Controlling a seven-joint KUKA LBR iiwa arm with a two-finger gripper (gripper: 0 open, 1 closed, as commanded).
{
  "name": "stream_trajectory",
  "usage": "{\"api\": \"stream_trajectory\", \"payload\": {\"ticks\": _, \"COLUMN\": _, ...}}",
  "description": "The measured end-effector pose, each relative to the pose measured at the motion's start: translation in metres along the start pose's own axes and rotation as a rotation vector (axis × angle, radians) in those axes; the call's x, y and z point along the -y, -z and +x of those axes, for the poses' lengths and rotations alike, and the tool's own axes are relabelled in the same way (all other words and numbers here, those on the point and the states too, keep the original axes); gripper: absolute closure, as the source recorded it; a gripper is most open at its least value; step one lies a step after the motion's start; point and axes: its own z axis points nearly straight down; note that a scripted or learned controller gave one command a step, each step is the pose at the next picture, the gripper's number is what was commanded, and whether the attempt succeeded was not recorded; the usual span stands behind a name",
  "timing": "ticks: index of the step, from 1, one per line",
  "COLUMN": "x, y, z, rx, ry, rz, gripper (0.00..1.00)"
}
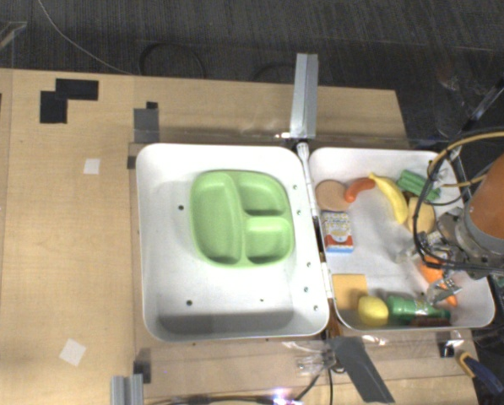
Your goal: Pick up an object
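- The gripper hangs low over the near right corner of the right bin, and whether it grips anything cannot be told from here (cables and the wrist crowd the spot).
- Just beside its tip lies a green bottle on its side, dark green with a red band, along the bin's near wall.
- A yellow lemon touches the bottle's left end.
- Farther back sit a banana, a small carton and a brown disc.
- The left bin holds a green divided tray.
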Motion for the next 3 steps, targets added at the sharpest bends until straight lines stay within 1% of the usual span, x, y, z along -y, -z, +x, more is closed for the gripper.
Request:
{"api": "stream_trajectory", "payload": {"ticks": 1, "x": 0.0, "y": 0.0, "z": 0.001, "rx": 0.001, "ry": 0.052, "rz": 0.001, "gripper": 0.0}}
{"api": "stream_trajectory", "payload": {"ticks": 2, "x": 0.001, "y": 0.015, "z": -0.005, "rx": 0.012, "ry": 0.055, "rz": 0.01, "gripper": 1.0}}
{"api": "stream_trajectory", "payload": {"ticks": 3, "x": 0.001, "y": 0.014, "z": -0.004, "rx": 0.011, "ry": 0.055, "rz": 0.009, "gripper": 0.0}}
